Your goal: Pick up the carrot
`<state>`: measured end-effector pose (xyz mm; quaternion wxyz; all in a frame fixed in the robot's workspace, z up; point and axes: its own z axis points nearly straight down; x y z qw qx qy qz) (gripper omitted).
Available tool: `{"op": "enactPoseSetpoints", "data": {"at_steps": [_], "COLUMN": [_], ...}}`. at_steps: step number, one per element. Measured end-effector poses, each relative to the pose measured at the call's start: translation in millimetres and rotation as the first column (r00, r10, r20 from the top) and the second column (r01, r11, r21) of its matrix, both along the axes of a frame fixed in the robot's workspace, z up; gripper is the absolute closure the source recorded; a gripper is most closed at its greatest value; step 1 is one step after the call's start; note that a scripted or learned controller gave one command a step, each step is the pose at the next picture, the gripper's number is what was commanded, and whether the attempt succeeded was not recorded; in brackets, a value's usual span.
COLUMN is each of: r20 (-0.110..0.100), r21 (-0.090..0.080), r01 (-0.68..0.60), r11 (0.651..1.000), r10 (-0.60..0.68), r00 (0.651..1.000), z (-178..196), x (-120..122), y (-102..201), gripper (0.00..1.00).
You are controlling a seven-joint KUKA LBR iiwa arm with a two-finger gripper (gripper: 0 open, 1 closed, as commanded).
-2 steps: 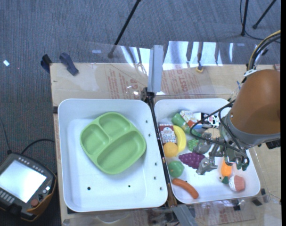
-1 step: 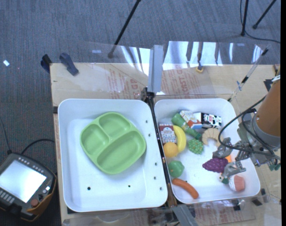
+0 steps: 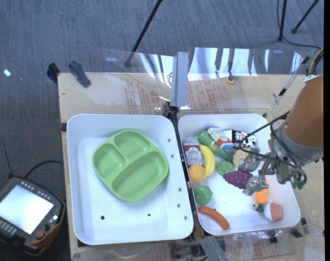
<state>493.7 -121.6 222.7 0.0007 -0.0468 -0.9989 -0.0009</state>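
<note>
White bins [image 3: 78, 145]: 2 | green plate [image 3: 130, 164]: 1 | carrot [image 3: 260, 198]: 1

Left bin [image 3: 83, 200]: green three-compartment plate [image 3: 130, 163], tilted diagonally. Right bin [image 3: 246, 222]: banana [image 3: 209, 159] touching orange fruit [image 3: 196, 173], purple grapes [image 3: 237, 178], green pepper [image 3: 203, 194], sausage [image 3: 214, 217] near front edge, small cartons [image 3: 193, 154] toward the back. Teach pendant [image 3: 23, 213] on floor, lower left.
</note>
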Motion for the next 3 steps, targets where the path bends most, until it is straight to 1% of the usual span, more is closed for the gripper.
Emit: {"op": "enactPoseSetpoints", "data": {"at_steps": [1, 2, 3], "r20": [-0.008, 0.003, 0.002], "r21": [0.002, -0.001, -0.001], "r01": [-0.041, 0.139, 0.223], "r11": [0.999, 0.990, 0.975], "r10": [0.041, -0.139, -0.223], "r00": [0.999, 0.990, 0.975], "z": [-79, -11, 30], "x": [-20, -16, -17], "y": [-26, 16, 42], "gripper": [1.00, 1.00, 1.00]}}
